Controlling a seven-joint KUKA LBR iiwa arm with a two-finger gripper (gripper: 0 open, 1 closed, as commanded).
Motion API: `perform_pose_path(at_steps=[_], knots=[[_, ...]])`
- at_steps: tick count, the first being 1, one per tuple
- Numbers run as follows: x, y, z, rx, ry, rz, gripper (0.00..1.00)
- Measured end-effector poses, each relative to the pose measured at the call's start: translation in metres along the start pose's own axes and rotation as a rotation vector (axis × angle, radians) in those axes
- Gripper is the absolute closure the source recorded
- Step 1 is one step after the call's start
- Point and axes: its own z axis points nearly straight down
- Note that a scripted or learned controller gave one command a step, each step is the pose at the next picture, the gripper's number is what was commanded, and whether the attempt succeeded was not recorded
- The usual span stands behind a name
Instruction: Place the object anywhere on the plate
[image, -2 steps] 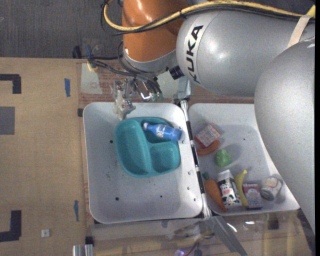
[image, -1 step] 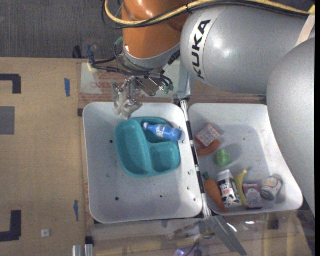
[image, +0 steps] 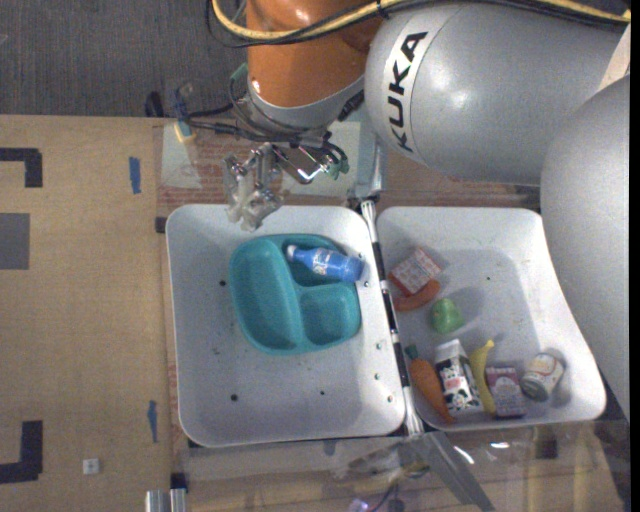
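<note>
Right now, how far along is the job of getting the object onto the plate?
Looks done: the small blue plastic bottle lies on the teal divided plate's upper right edge, in the left white bin. In hand: nothing visible between the fingers of the gripper, which sits above the bin's top rim. Left: possibly nothing.

Evenly and brightly lit from overhead, with broad white glare along the grey arm and soft sheen on the rims of both white bins, while short, faint shadows lie close beside the teal plate and the small items in the right bin. Slightly soft throughout, grainy on the dark floor strip at the top, with the gripper washed out and hazy against the pale bench and fine detail on the labels too blurred to read
</note>
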Motion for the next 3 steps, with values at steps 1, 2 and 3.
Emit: perform_pose_path(at_steps=[1,2,3], knots=[[-0.002,-0.001,-0.014,0.001,-0.013,0.005,1.00],[-0.004,-0.002,-0.027,0.002,-0.027,0.010,1.00],[-0.006,-0.003,-0.040,0.003,-0.040,0.014,1.00]])
